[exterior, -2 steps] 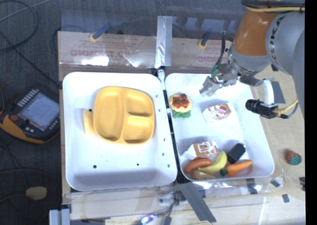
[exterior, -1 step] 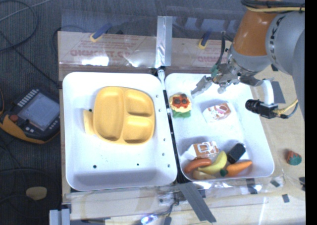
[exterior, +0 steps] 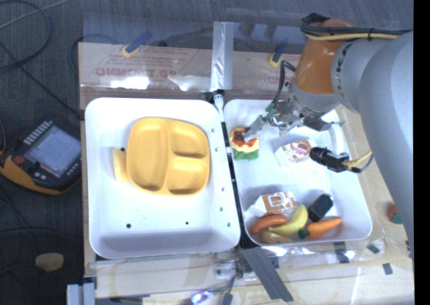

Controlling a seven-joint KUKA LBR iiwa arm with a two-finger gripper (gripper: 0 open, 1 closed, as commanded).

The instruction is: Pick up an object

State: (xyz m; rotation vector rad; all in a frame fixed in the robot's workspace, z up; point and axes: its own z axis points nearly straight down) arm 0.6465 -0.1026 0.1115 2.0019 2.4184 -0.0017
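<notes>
Dark grey carpet is surrounding the bench (exterior: 101, 41), and I am noting a handheld pendant (exterior: 47, 156) lying on the floor far out to the left of everything. Two white bins are sitting side by side on the bench. I am watching the arm (exterior: 349, 62) reaching in from the right, its orange band (exterior: 316, 62) showing above the wrist, and the gripper (exterior: 252, 132) is hanging low over the far part of the right bin (exterior: 356, 189).

I am seeing the fingers pointing down and leftward toward a small toy burger (exterior: 244, 144), red, yellow and green, which is lying against the bin's left wall. The fingertips are appearing to touch or sit just above its top edge; I cannot tell whether the jaws are apart or together, nor whether anything is between them.

Just right of the jaws, a white packet with red print (exterior: 293, 152) is lying flat on the bin floor. Nearer the camera, well below the jaws, a cluster is resting in the bin's near corner: a small orange-printed box (exterior: 279, 200), a banana (exterior: 292, 222), a carrot (exterior: 322, 226), a sausage (exterior: 267, 222) and a black item (exterior: 320, 206).

Left of the jaws, across the divider, the left bin (exterior: 134, 230) is holding a yellow compartment tray (exterior: 168, 156).
</notes>
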